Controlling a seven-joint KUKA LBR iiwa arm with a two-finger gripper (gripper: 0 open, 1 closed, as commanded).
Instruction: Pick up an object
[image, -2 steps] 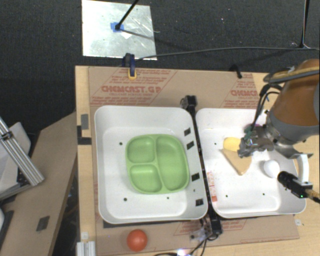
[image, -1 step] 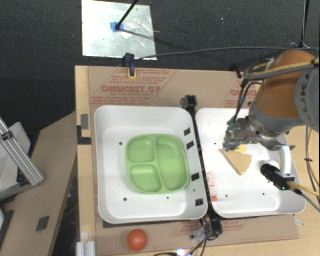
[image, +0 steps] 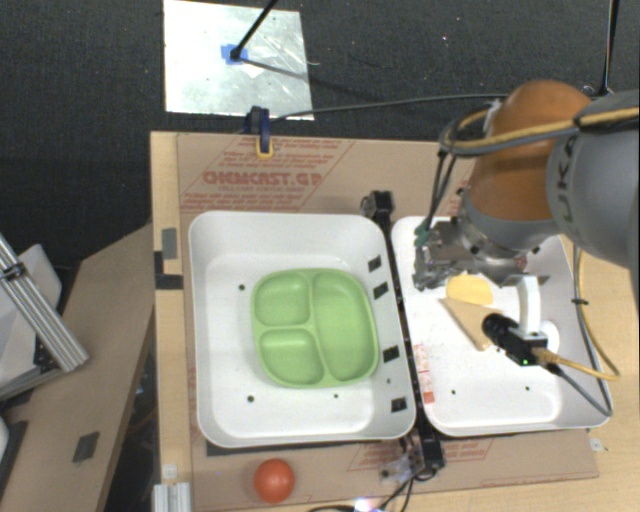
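Tool low over the right bin, toward its 10 o'clock corner; open or closed, cannot tell from here. Just at 4 o'clock of the tool, a pale yellow lump on the bin floor, touching a tan wedge at its 6 o'clock. In the middle of the left bin, a green divided plate. Outside that bin at 6 o'clock, an orange ball on the table.

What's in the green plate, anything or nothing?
Empty. All three compartments of the green divided plate show only bare green; it lies flat in the left bin.
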